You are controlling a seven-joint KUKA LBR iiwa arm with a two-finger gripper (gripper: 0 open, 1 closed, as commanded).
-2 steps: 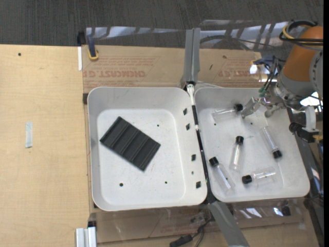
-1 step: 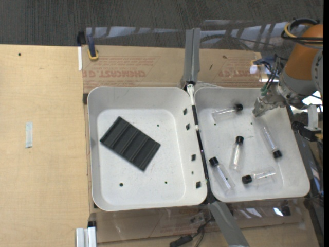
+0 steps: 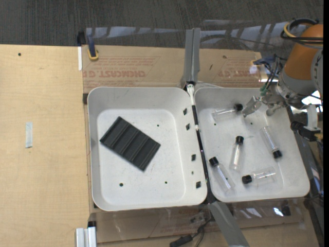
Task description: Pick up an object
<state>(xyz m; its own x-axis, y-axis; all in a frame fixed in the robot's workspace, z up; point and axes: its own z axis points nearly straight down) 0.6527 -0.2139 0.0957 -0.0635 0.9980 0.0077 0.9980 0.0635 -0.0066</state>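
Note:
Several clear vials with black caps lie scattered in the right bin [image 3: 303,181]. One vial [image 3: 226,111] lies at the back left of that bin, another vial [image 3: 237,152] near its middle, and a third vial [image 3: 270,141] to the right. My gripper [image 3: 260,111] hangs over the back right part of this bin, just right of the back vial's cap. Its fingers [image 3: 251,108] are spread open with nothing between them. A black ridged plate [image 3: 129,142] lies flat and askew in the left bin [image 3: 95,153].
A grey divider post [image 3: 191,55] rises behind the seam between the bins. Black clips [image 3: 196,126] line the shared rim. Brown cardboard [image 3: 133,66] lies behind the bins, and a tan bench surface [image 3: 41,138] spreads to the left. The arm's orange band [image 3: 303,53] is at the upper right.

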